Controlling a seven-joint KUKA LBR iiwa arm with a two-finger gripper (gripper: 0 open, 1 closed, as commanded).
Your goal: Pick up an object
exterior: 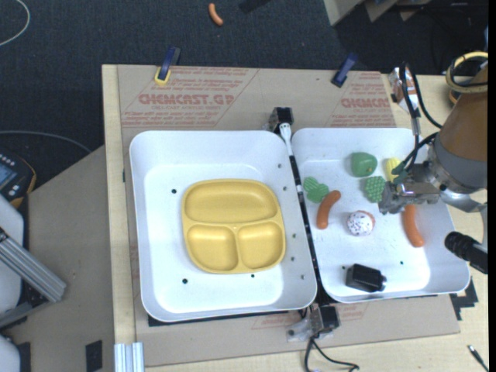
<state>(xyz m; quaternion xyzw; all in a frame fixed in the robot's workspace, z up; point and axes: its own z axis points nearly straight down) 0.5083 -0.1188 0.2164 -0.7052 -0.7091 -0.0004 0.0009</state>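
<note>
The right bin [434,281] holds several small objects. A green lump [362,163] lies near its back, with a green leafy piece [315,188] to its left and a bumpy green piece [374,187] to its right. An orange sausage [328,208] lies left of centre. A white speckled ball [359,223] sits mid-bin, and a black block [364,277] lies near the front. A second orange sausage [414,227] is at the right. My gripper [397,194] hangs low over the bin's right half, beside the bumpy green piece and just above the second sausage. A yellow item [393,167] peeks out behind it.
The left bin [151,208] holds a yellow divided plate [232,225]. A black hinge strip [298,208] runs between the bins. The arm's orange band [471,130] and cables stand over the right bin's right rim. Blue clamps [167,64] hold the board's back edge.
</note>
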